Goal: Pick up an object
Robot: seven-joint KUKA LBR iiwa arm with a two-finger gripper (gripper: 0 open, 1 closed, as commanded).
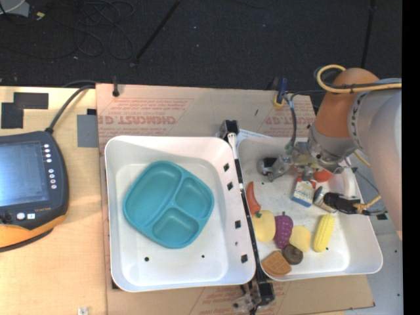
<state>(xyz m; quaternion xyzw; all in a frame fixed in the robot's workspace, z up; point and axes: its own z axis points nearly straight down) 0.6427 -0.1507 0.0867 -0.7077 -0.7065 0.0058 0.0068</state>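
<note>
My gripper (278,168) is low over the back of the right bin (367,258), below the grey wrist and its orange band. Just to its right, a small blue and white carton (302,193) stands close by, with an orange-red piece (321,174) beside it. Toward the bin's front lie a red chili (251,197), a yellow fruit (264,228), purple grapes (283,230), a lemon (300,239), a corn cob (323,233), a waffle cookie (276,264) and a brown piece (293,255). I see nothing held in the gripper.
The left bin (121,254) holds a teal divided plate (169,203). A ridge separates the two bins (240,202). A teach pendant (29,179) lies on the bench at the far left.
</note>
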